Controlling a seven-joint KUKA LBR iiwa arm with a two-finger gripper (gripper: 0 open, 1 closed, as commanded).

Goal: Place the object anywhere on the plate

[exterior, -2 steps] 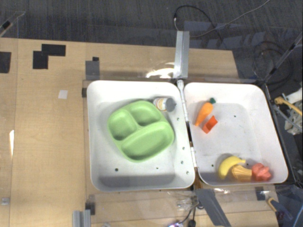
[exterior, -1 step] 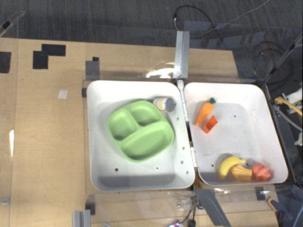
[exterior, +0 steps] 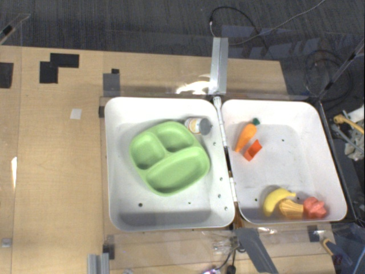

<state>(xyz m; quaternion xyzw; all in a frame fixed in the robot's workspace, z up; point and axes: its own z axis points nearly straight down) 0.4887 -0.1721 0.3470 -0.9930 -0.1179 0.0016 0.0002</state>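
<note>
Camera view is showing the green plate (exterior: 165, 158) lying flat in the left bin (exterior: 114, 170), the bin farther from the side where the arm reaches in. Its three compartments are facing up and sitting bare, so the placing is not yet done.

I cannot tell whether the gripper is released, clenched or grasping anything, and every place below is being reckoned from the side it enters on.

The likely candidates for the task's object are resting in the right bin (exterior: 325, 153), the one nearer the gripper's approach. A toy carrot (exterior: 246, 135) is lying tilted toward the bin's far-left part, with a small orange-red block (exterior: 253, 149) touching or just beside its lower end. A banana (exterior: 276, 200), a tan piece (exterior: 291, 210) and a pink-red piece (exterior: 315, 207) are crowding together against the near wall, touching one another. That crowding is probably making a clean grasp harder there; the carrot and block are standing more open.

A small greyish can (exterior: 197, 125) is lying on its side in the left bin, just beside the plate's far-right rim and close to the divider between the bins. It could also be the object, since it is already nearest the plate.

Which thing is meant, the task sentence is not saying; my guess is a toy from the right bin, needing a carry across the divider.
</note>
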